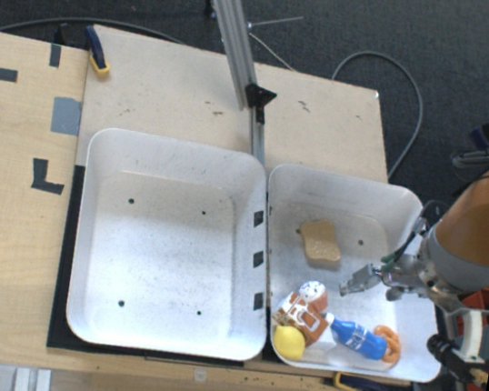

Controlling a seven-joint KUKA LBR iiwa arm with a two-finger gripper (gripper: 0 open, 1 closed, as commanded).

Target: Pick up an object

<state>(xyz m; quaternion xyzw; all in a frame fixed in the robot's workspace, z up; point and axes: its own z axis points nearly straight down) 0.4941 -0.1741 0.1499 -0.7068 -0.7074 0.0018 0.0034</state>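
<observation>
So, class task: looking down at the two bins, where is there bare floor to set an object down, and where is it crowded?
The left bin has bare floor from wall to wall. In the right bin, floor is free along the back wall behind the tan block. Its front edge is crowded: yellow ball, red-and-white toy, blue bottle and orange ring sit packed together. The gripper hangs at the right side.

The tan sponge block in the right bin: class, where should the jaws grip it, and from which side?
Probably from straight above, closing across the two long flat sides of the tan sponge block. It lies flat and alone on the floor of the right white bin, apart from the toys near the front wall.
</observation>
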